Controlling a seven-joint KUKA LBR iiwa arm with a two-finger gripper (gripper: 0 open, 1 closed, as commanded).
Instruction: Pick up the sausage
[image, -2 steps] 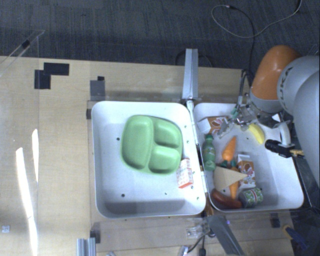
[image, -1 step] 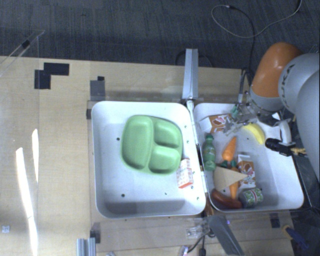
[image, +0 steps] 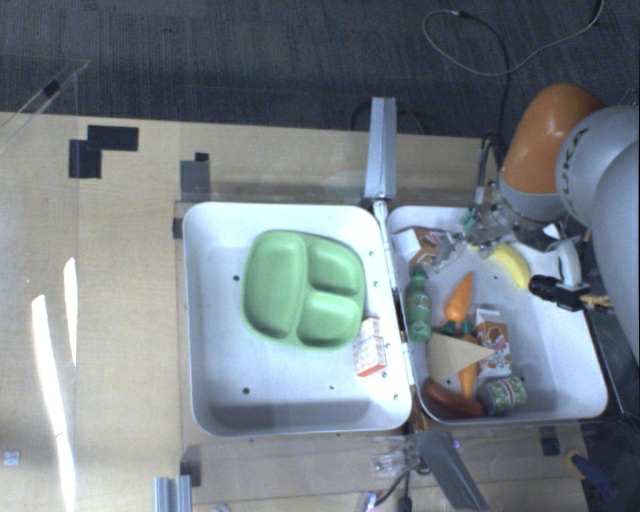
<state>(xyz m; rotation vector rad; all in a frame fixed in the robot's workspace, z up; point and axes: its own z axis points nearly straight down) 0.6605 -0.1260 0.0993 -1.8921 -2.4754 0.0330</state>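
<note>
The fingers of the gripper (image: 478, 232) are seen at the far end of the right bin (image: 590, 385), low over its contents; whether they are open or closed cannot be told, since they are small and blurred against the clutter, and nothing is seen held between them. The grey arm (image: 600, 160) with its orange band (image: 545, 125) is seen reaching in from the right. The sausage (image: 452, 399), dark red-brown, is found at the near left corner of the right bin, well apart from the gripper; its long axis is laid roughly along the near wall, one end toward the corner and the other pointing right toward a green-labelled can (image: 503, 394). A pale wedge of cheese (image: 455, 352) is laid just beyond it, partly over it. A carrot (image: 459, 298), a green bottle (image: 418, 305) and a yellow banana (image: 511, 265) are seen further back. In the left bin (image: 215, 395) a green divided plate (image: 303, 287) is set upside down, with a small red-and-white packet (image: 370, 351) just beside it. Both bins are borne by the wooden desk (image: 100, 330).
</note>
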